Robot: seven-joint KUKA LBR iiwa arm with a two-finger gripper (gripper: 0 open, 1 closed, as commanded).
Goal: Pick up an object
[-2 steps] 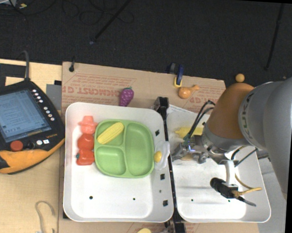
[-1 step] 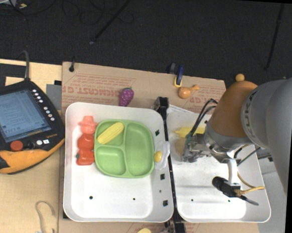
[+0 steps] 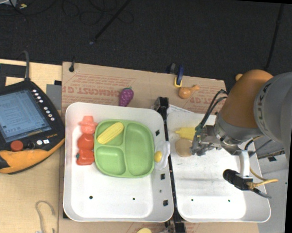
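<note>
Jaws hidden under the wrist; I cannot tell their state. Gripper [image 3: 198,142] sits low in the right bin [image 3: 219,204], just beside a tan ball [image 3: 183,149], possibly touching it. Yellow piece [image 3: 185,132] lies behind.

One fixed camera above my surface [image 3: 23,199]

It looks down at a slant on both white bins [image 3: 111,206] from moderate height; my arm [image 3: 257,107] enters from its right.

Bulky grey arm [image 3: 280,106] at the right of the frame, rounded orange band [image 3: 245,98] above the wrist, thin black cables along it, dark metal gripper [image 3: 200,143] at centre right
</note>
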